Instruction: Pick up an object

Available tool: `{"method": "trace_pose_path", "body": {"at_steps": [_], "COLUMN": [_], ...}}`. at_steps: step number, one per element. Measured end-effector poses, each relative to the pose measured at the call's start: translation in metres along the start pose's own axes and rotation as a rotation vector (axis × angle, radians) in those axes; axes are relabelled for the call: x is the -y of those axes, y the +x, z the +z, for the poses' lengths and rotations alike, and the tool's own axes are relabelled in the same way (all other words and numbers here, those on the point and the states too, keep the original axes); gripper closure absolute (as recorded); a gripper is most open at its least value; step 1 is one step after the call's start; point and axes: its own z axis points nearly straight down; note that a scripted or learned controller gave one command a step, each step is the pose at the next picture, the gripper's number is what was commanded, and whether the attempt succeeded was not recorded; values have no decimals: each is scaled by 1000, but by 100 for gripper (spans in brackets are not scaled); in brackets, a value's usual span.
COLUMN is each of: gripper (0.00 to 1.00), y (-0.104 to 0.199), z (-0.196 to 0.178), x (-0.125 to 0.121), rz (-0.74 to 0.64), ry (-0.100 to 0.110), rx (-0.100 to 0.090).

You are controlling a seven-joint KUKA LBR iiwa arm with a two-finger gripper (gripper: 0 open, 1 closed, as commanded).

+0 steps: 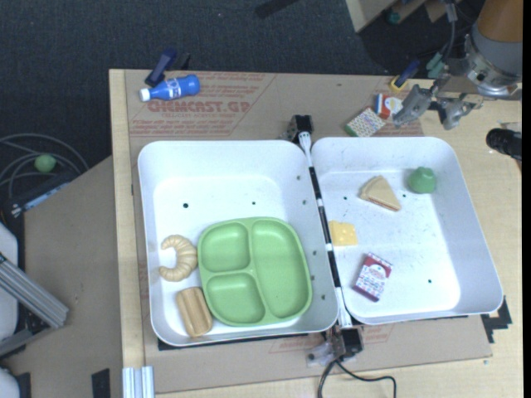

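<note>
Grey arm, orange band

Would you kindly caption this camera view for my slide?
Gripper open above the right bin's far rim; green tray in the left bin.

A brown cardboard sheet with red printing covered the bench; near its far left corner lay a blue bottle on its side, white cap pointing left; just behind the bottle sat a dark blue clip; a small patterned packet lay tilted toward the sheet's far right. Off the bench to the left, a small green ball rested beside a loop of dark cables; nearer the camera an aluminium rail ran at a slant; a black cable trailed off the front edge; dark carpet lay beyond.
</note>
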Motion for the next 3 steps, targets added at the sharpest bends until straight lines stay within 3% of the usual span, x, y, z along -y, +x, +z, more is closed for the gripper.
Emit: {"method": "trace_pose_path", "body": {"at_steps": [1,2,3], "gripper": [0,0,0], "y": [-30,-36,-19], "z": [99,191,190], "x": [72,42,-10], "rz": [1,0,0], "ry": [3,-5,-9], "rx": [0,1,4]}}
